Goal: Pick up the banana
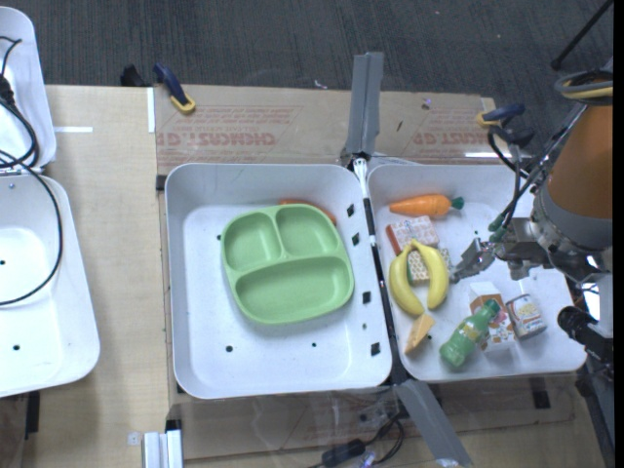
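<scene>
Lying in the right shallow white plastic bin (561, 359): a curved yellow banana (417, 279), bent like a horseshoe, sitting toward that bin's left wall, not between any fingers. Tucked inside the banana's curve and just above it: a flat pink-and-white cracker packet (417, 234). Resting beyond the packet, farther from the camera than the banana: an orange plastic carrot with a green tip (425, 205). Lying just below the banana, nearer the camera: a small tan wedge-shaped piece (419, 333). Leaning to the right of that wedge, below and right of the banana: a green plastic bottle (466, 335), with a small white printed carton (527, 315) farther right still.

Hovering just to the right of the banana, close to it but apart from it: the two-finger metal gripper (475, 259), reaching in on the grey arm with the orange band (585, 178). Pointing toward the banana, fingers looking slightly parted with nothing seen between them, though too small and dark to be sure.

Sitting to the left of the banana, across the shared bin walls: the left shallow white plastic bin (190, 349), carrying a light green three-compartment plate (288, 263). Peeking out from behind that plate's far edge: a sliver of something orange-red, too hidden to identify.
</scene>
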### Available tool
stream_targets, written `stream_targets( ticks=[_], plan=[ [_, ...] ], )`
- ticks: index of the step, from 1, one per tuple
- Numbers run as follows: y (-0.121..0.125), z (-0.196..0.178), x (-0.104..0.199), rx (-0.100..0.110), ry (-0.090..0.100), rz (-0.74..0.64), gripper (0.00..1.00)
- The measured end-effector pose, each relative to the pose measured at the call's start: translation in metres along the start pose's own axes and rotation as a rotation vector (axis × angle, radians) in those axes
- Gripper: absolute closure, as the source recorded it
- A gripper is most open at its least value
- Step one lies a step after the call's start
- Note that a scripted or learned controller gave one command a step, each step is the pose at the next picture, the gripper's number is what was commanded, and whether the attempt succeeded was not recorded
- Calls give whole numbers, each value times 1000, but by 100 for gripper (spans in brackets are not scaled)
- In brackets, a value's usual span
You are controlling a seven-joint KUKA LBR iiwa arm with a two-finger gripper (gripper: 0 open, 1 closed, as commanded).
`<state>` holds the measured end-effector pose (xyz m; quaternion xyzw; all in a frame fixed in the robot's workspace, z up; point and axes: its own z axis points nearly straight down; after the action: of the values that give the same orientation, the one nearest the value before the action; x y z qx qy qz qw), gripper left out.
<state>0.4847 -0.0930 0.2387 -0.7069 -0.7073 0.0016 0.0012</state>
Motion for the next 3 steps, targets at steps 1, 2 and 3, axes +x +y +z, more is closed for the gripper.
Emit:
stream_targets(
  ticks=[1,2,3],
  plan=[
    [38,119,-1,2,1,130,0],
    [70,144,0,-7,2,65,0],
    [71,135,-2,-9,0,69,100]
  ],
)
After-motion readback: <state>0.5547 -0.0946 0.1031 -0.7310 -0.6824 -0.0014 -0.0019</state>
